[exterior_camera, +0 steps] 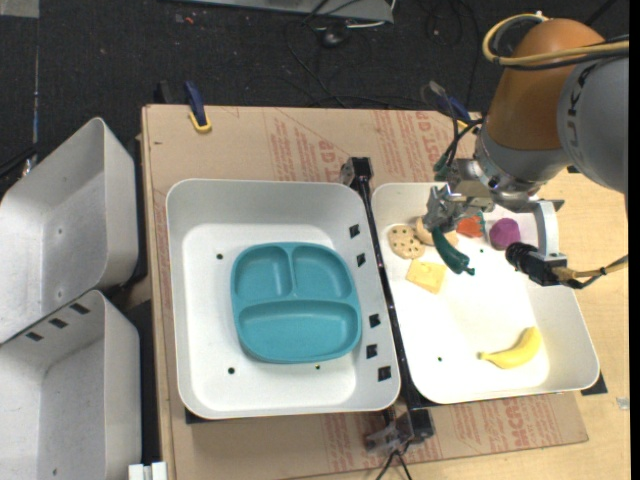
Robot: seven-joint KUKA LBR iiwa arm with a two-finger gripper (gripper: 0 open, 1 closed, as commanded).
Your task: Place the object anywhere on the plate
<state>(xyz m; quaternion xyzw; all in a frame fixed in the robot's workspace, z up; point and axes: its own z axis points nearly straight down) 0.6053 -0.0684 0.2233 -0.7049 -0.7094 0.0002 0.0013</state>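
A teal divided plate (295, 303) lies in the left white bin (190, 268) with nothing on it. The right bin (500, 308) holds a round cookie (403, 240), a yellow cheese wedge (426, 275), a banana (512, 350), a purple piece (504, 231) and an orange-red piece (469, 227). My gripper (450, 244) hangs over the far left part of the right bin, just right of the cookie and above the cheese wedge. I see no object held in it. The arm hides part of the orange-red piece.
A raised divider (378, 268) with black clips runs between the two bins. Two spare white bins (60, 268) stand off the bench at the left. Cables trail from the wrist (545, 263) over the right bin's far right side.
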